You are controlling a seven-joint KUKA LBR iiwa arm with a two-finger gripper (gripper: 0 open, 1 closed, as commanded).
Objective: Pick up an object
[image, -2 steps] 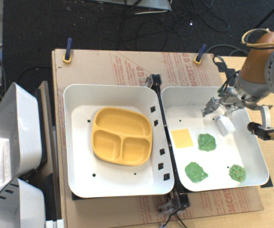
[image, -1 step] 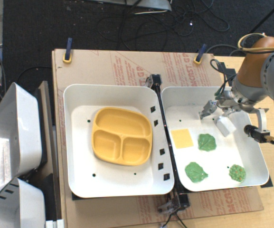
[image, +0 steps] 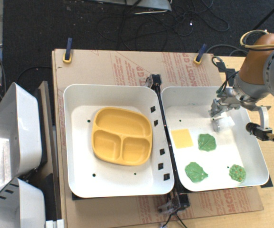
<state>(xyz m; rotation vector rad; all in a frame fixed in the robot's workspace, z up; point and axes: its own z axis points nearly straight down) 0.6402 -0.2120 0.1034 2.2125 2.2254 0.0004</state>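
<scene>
The jaws (image: 221,112) hang over the back part of the right-hand shallow white bin (image: 255,148), pointing down towards its floor, and from this slanted view I cannot tell how far apart they stand or whether anything sits between them; a pale, blurred patch just below them could be a reflection or part of the tool, so no hold can be claimed. The nearest candidates for picking lie in front of them in the same bin: a flat, crinkled green leaf-shaped piece of toy food (image: 206,142) close by, a thin square yellow slice like toy cheese (image: 182,138) beside it nearer the dividing wall, a second flat green leafy piece (image: 195,172) further forward, and a small rounded green bumpy lump like toy broccoli (image: 237,173) near the front right corner. The main risk, as I judge it, is that all but the lump lie flat on the floor, so the jaws may close above them or scrape the floor and come up with nothing. The slice could also slide away under a push. A descent from the present spot seems likely to land on bare floor behind the first leaf, short of every piece. The left-hand shallow white bin (image: 75,127) carries a yellow plastic divided tray (image: 122,136), well apart from the jaws and too broad for them, and both bins rest on the cardboard-topped bench (image: 127,65).
</scene>
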